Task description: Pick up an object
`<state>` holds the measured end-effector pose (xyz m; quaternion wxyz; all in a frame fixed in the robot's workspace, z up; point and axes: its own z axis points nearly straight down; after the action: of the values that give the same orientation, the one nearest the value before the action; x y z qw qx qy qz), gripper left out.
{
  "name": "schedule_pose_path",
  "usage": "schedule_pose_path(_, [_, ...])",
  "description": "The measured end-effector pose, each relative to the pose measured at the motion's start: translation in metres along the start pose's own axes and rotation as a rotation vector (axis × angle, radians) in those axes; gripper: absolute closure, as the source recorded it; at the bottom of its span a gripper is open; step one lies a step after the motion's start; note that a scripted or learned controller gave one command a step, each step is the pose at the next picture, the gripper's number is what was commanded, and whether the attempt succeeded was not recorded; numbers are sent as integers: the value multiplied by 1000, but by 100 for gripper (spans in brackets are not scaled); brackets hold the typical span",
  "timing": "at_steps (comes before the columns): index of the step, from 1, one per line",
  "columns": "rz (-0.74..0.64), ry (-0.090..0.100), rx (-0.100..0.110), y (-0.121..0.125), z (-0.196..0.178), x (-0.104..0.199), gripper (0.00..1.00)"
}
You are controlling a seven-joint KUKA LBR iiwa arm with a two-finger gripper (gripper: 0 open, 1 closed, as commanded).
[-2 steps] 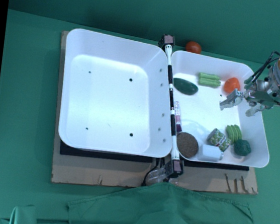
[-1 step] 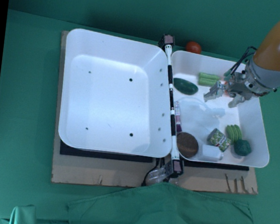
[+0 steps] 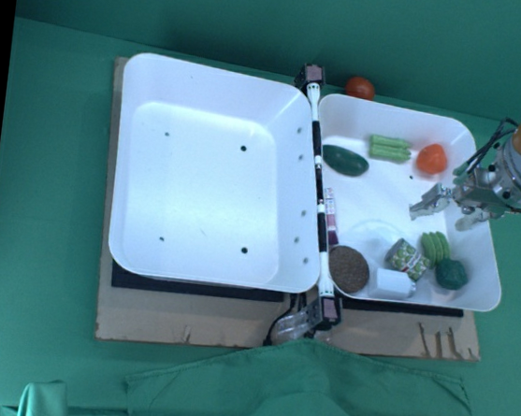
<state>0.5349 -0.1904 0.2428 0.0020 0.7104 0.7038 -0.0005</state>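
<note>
Orange ball (image 3: 431,158) round, smooth, near jaws (image 3: 442,205).

White bins (image 3: 221,85), green cloth (image 3: 48,176)

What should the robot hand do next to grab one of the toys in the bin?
Probably drop straight down a little. The gripper hangs over a bare patch of the right bin, holding nothing, with the orange ball just beyond it. Shifting toward that ball while lowering looks like the easiest catch.
</note>
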Motion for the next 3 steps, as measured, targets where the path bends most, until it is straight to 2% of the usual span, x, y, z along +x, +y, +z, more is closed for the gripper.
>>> schedule_pose_path(1, [-10,-3,-13,75,-71,4,0])
schedule_pose_path(2, [-5,3,8,67,32,4,0])
schedule_pose_path(3, [-4,2,0,22,4,3,0])
